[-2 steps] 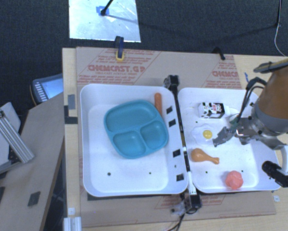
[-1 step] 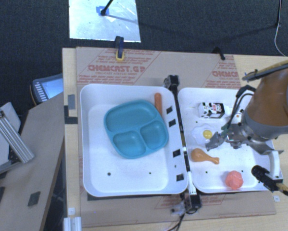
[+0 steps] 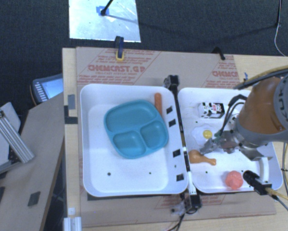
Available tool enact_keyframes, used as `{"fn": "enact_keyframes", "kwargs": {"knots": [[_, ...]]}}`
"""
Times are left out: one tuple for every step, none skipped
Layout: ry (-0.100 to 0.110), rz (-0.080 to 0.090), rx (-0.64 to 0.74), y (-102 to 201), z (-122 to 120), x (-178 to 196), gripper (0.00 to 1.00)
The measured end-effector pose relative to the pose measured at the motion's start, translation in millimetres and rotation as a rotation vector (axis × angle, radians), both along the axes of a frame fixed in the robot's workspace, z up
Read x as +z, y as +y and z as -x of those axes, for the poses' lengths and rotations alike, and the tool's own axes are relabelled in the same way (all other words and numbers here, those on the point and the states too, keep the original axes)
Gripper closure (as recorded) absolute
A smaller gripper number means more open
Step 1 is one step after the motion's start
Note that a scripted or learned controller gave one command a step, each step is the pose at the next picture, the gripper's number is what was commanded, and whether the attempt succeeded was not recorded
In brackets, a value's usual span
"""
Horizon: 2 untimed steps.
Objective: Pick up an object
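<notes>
1. Dark carpet surrounds a bench whose cardboard top bears two shallow white bins, and the arm reaches over the right bin (image 3: pixel 273 177).
2. Low over that bin sits the claw (image 3: pixel 210 146); how it is set cannot be told, and nothing shows as held.
3. Just below and slightly left of the claw lies a toy chicken drumstick (image 3: pixel 201 157), tan and tapered, seemingly smooth plastic; it looks the likeliest target.
4. Right beside the claw, on its upper side, rests a flat fried egg (image 3: pixel 205 133) with a yellow yolk; farther up is a black-and-white carton (image 3: pixel 211 109).
5. Down and to the right lies a round pink ball (image 3: pixel 234 179).
6. Well to the left, in the other bin, sit a glossy blue divided plate (image 3: pixel 135 128) and an orange stick (image 3: pixel 158 102).
7. To grasp well, I would centre over the drumstick's thick end, close across its narrow width, and stay clear of the egg.
</notes>
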<state>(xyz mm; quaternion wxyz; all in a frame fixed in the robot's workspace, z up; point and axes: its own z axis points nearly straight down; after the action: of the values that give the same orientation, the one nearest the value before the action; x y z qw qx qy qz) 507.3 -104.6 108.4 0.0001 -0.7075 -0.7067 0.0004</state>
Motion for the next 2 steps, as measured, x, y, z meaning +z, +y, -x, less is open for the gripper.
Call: {"fn": "enact_keyframes", "kwargs": {"knots": [[-0.003, 0.0, 0.001, 0.3, -1.0, 12.7, 1.0], [-0.006, 0.0, 0.004, 0.7, 6.9, 70.1, 1.0]]}}
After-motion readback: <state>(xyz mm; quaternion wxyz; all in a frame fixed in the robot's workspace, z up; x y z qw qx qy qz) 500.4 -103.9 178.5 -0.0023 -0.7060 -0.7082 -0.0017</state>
